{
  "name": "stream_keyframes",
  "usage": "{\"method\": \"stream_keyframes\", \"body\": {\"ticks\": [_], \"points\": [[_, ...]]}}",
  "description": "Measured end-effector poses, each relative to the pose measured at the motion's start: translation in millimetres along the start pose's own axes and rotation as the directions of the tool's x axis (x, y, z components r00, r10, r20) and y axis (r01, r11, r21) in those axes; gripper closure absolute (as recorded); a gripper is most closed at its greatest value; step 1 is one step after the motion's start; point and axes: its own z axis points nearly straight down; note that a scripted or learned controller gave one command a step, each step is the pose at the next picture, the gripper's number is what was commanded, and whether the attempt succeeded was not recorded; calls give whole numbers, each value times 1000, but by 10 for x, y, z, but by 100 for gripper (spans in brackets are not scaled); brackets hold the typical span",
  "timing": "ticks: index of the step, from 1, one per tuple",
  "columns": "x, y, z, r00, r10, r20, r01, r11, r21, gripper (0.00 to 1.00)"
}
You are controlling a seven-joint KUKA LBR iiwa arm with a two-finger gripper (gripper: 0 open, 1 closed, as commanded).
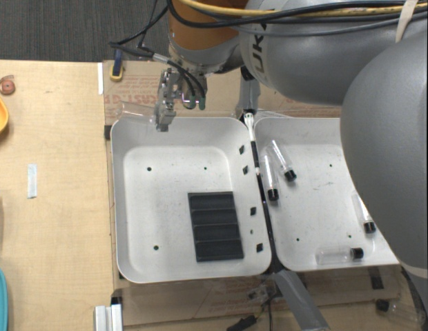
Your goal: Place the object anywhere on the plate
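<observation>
Though fingers' (165, 119) state unclear — black plate (215, 226) in left bin (131, 205), clear tubes (270, 178) in right bin (317, 212).

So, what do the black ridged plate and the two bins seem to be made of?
The black ridged plate looks like matte moulded plastic or rubber: dull, with no glints, and even ribs across it. The left bin and right bin look like smooth white plastic, judging by their rounded corners and soft sheen.

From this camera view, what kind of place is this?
Probably a robotics lab bench for pick-and-place trials: a grey arm over two white bins, clear tubes with black caps in one bin, a ridged black plate in the other.
</observation>
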Motion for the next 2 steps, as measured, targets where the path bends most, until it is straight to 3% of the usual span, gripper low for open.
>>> {"method": "stream_keyframes", "body": {"ticks": [1, 2], "points": [[978, -410, -628, 992, -123, -2, 123, 992, 1, 100], [990, -586, -136, 933, -360, -3, 360, 933, -1, 100]]}}
